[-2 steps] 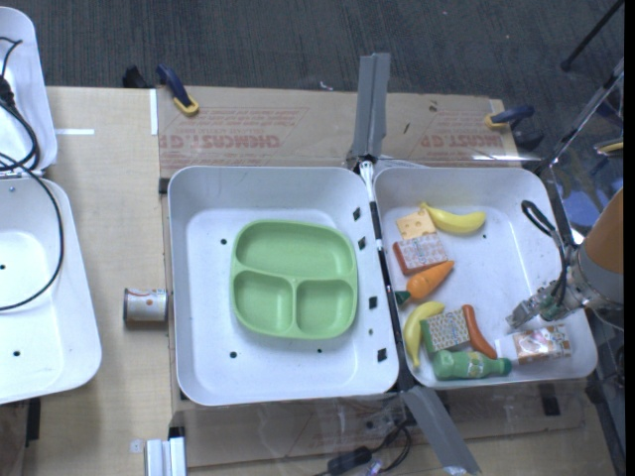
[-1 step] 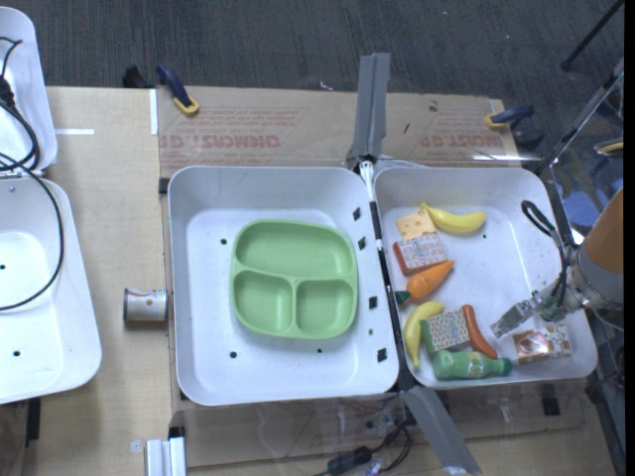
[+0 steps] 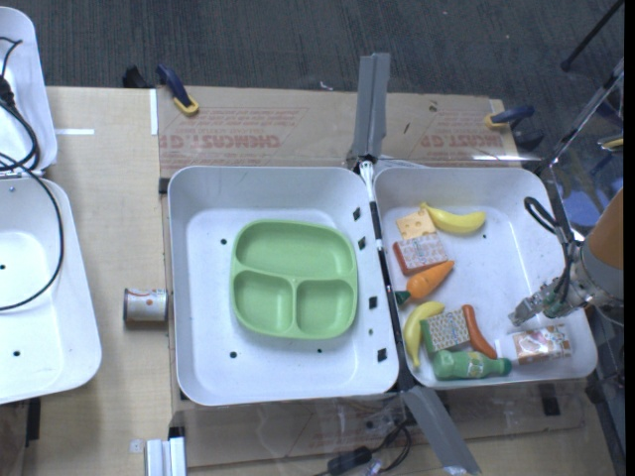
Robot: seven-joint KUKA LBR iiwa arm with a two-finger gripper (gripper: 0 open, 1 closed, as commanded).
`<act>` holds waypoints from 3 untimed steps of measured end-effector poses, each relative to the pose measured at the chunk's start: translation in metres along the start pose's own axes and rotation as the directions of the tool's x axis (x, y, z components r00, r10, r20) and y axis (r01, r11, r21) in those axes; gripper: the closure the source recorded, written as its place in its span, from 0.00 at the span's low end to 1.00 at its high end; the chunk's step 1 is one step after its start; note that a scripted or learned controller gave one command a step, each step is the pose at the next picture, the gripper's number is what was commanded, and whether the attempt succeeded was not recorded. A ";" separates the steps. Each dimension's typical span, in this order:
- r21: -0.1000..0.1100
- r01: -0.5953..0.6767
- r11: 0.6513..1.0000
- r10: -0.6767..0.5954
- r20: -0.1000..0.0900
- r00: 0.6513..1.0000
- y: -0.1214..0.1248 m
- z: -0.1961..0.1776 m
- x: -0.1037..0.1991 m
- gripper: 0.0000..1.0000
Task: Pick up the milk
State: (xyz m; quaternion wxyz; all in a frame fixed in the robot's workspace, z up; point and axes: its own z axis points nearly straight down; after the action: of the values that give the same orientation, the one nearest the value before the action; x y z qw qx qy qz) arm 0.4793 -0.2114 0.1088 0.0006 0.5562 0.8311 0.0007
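Arm (image 3: 607,251) cut off by the frame's right edge, little more than its wrist in view. End effector (image 3: 541,305) at mid right too small and blurred to tell finger spacing. Milk (image 3: 542,344) at lower right blurred, print unreadable. White tub (image 3: 40,286) at far left cut by the left edge. Lower yellow banana (image 3: 417,327) partly covered by a small box (image 3: 447,330). Can (image 3: 146,305) label on the counter (image 3: 99,167) too small to read.
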 end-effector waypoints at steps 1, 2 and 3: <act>0.000 0.000 1.000 0.000 0.000 1.000 0.000 0.000 0.000 0.00; 0.002 -0.008 1.000 0.008 -0.005 1.000 -0.004 0.018 -0.007 0.00; 0.002 -0.009 1.000 0.009 -0.004 1.000 -0.004 0.009 -0.007 1.00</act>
State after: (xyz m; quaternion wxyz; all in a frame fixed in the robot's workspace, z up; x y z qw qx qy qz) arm 0.4787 -0.2194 0.0997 -0.0014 0.5597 0.8287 0.0010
